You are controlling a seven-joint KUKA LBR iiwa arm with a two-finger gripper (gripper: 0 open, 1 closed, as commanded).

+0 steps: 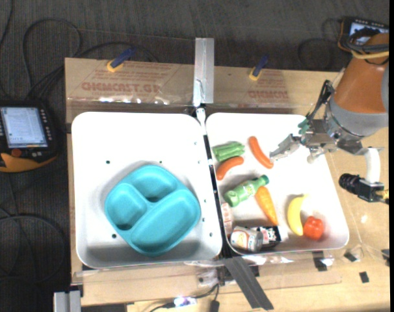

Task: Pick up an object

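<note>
The hand (283, 149) hangs over the right bin (327, 174), near its far edge and toward its right side, with nothing between its fingers. The nearest thing to it is the orange hot dog (261, 152), lying just to the left of the fingertips, slanted, apart from them as far as the view shows. Further left, by the wall where the two bins meet, lie a green pepper (227, 151) and a second orange sausage (229, 166), the two close together.

The arm (361, 96) comes in from the tabletop's right edge, its orange band above a grey wrist, and the hand points leftward and slightly down into the bin. Its two fingers stand somewhat apart — open, touching nothing that can be seen.

Toward the middle of the right bin lies a green bottle (245, 191) with a carrot (266, 204) just beside it. Near the bin's front right corner a banana (294, 214) lies next to a red tomato (313, 227) — the two look to be touching. At the front edge a dark-labelled bottle (254, 238) lies on its side.

The left bin (93, 142) holds a blue divided plate (152, 208), tilted, in its front half.
</note>
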